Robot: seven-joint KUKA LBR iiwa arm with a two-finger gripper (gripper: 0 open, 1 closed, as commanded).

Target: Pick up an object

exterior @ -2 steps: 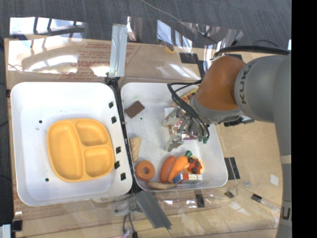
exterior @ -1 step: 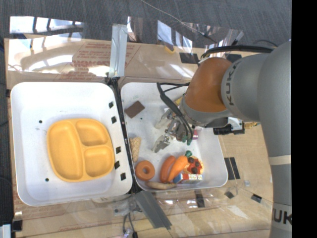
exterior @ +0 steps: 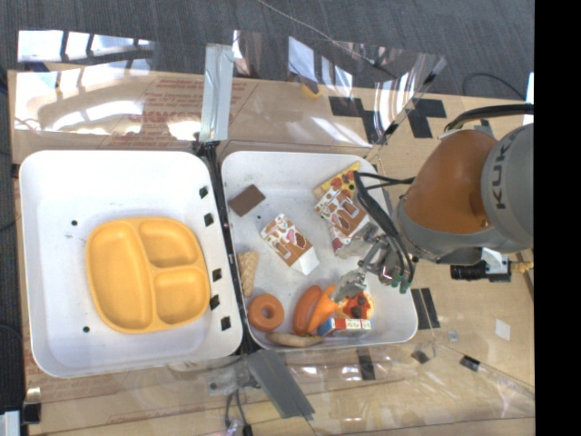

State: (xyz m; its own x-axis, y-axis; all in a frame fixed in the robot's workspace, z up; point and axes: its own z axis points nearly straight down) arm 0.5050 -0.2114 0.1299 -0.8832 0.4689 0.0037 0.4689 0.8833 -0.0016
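Currently: gripper (exterior: 356, 289) is hovering over the right bin (exterior: 272, 166), finger state impossible to tell. Just below it is lying a carrot (exterior: 313, 309) among small toys. Step: approaching. Next: lowering squarely, closing on one item.

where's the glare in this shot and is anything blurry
In the camera view, bright glare streaks the clear sheeting along the top, behind both bins, and washes out the cardboard at upper left; the yellow divided tray and brown donut look sharp, while the gripper is slightly soft.
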